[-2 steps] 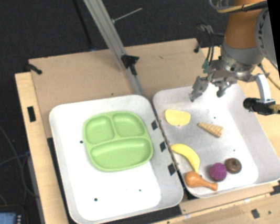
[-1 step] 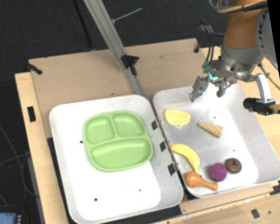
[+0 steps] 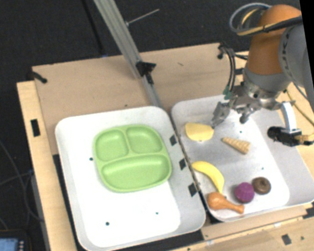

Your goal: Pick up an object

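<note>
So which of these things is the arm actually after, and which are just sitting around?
Candidates, right bin, near the gripper:
pale yellow piece
cone
banana
orange drumstick-like piece
purple ball
brown ring

Lying about:
green divided plate, left bin

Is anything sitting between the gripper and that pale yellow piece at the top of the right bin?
Nothing visible does. The gripper hangs over the upper part of the right bin, just right of the pale yellow piece, with bare bin floor between them. The cone lies lower, off that line.
</note>
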Controlling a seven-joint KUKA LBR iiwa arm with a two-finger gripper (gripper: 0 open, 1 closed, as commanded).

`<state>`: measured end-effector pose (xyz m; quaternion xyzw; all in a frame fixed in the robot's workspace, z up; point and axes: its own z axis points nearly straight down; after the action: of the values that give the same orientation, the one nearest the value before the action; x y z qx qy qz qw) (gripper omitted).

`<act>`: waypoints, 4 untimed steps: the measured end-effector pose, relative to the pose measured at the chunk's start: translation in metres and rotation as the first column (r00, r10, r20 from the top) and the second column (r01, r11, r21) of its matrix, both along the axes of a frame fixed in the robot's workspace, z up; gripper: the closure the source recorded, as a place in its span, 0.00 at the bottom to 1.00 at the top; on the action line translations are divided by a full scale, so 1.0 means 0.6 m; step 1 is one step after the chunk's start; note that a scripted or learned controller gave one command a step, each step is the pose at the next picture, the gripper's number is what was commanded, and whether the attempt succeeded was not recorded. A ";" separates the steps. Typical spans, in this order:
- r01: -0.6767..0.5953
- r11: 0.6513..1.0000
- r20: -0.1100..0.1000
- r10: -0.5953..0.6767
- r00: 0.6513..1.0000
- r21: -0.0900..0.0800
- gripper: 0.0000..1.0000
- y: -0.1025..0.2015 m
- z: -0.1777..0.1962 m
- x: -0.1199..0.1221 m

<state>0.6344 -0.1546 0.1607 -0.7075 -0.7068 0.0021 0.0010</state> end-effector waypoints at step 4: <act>-0.004 1.000 0.013 0.004 1.000 -0.001 1.00 0.006 0.029 0.004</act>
<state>0.6370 -0.1513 0.1783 -0.7062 -0.7080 -0.0021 -0.0036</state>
